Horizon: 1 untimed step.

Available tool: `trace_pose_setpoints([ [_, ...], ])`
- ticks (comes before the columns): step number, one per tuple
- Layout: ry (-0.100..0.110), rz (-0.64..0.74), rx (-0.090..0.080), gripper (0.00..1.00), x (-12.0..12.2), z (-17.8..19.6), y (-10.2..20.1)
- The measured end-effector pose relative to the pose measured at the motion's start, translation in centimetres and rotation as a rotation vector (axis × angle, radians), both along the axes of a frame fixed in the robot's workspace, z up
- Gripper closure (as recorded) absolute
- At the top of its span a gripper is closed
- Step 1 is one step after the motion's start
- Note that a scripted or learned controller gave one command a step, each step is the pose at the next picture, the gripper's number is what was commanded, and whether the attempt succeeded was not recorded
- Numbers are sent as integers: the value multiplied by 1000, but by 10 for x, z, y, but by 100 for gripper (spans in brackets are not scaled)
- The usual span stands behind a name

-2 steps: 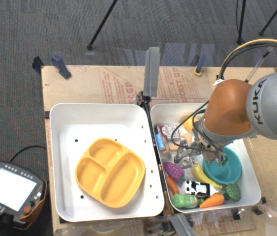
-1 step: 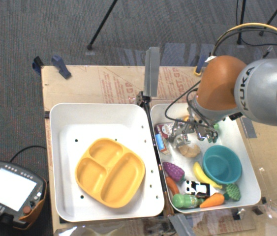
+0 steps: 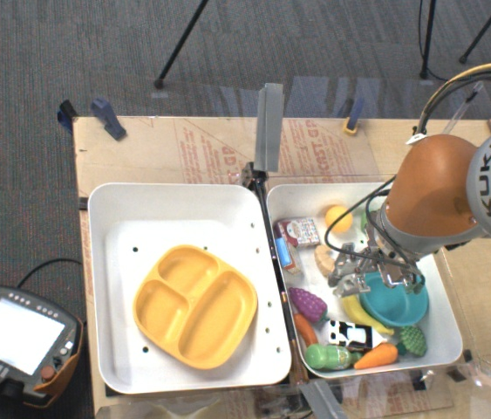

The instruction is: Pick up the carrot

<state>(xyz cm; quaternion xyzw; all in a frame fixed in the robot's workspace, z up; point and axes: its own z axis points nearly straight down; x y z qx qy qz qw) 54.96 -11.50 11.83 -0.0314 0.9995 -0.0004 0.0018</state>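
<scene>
Lying at 6 o'clock from gripper (image 3: 374,275), apart: carrot (image 3: 376,356), orange, tapered, green-tipped. Gripper state: cannot tell.

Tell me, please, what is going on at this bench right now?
A robot arm reaches in from the right over the right bin, which is crowded with toy food. Its gripper hangs above the middle of that bin, near a teal bowl and a banana. The carrot it is meant to pick up lies at the bin's near edge, apart from the gripper and not yet grasped. The left bin holds a yellow divided plate.
</scene>
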Motion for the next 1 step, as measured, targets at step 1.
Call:
trace_pose_setpoints([
  [1, 5, -61, 3, 0, 46, -32, 9],
])
